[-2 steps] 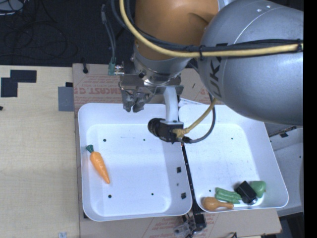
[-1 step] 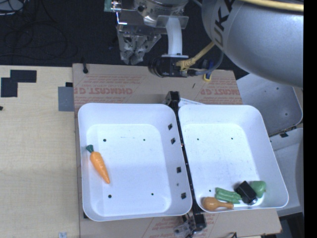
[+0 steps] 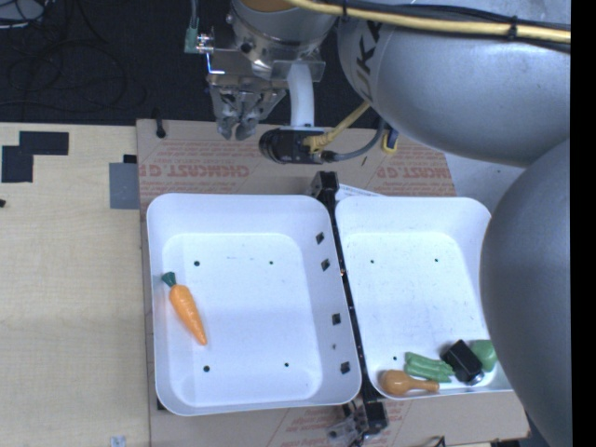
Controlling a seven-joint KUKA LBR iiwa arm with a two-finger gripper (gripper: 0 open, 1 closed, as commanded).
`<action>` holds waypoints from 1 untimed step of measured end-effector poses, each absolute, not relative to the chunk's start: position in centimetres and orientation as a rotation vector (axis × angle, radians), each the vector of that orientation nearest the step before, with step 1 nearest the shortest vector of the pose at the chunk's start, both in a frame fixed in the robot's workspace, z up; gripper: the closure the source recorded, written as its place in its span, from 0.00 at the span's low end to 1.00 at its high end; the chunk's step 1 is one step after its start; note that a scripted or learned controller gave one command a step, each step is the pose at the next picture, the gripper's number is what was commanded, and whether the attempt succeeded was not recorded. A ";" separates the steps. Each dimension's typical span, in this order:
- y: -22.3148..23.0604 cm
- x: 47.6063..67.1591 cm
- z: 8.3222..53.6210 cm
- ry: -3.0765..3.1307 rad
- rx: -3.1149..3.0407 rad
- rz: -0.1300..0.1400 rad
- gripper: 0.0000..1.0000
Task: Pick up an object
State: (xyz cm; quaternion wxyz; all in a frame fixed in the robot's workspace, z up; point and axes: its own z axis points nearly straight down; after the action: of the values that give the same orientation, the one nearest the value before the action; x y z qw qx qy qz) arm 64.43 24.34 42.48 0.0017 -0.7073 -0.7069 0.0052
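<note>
An orange carrot (image 3: 187,313) with a green top lies at the left side of the left bin (image 3: 237,214). In the right bin's (image 3: 410,214) near right corner sit a tan pear-shaped piece (image 3: 407,383), a green pod (image 3: 429,367), a black block (image 3: 463,360) and a green piece (image 3: 484,352) behind it. My gripper (image 3: 243,124) hangs high above the far edge of the left bin, fingers pointing down and close together, with nothing between them.
A cardboard sheet (image 3: 233,166) lies under both bins. A black divider strip (image 3: 337,287) runs between the bins. The arm's large grey body (image 3: 466,63) covers the upper right and the right edge. Cables (image 3: 326,142) hang behind the bins.
</note>
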 end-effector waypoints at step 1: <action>22.8 64.3 54.6 -2.224 -2.226 -0.012 1.00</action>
State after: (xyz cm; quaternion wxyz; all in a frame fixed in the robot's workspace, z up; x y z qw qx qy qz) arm 64.34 22.78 54.56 -0.0023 -0.7074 -0.7068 -0.0038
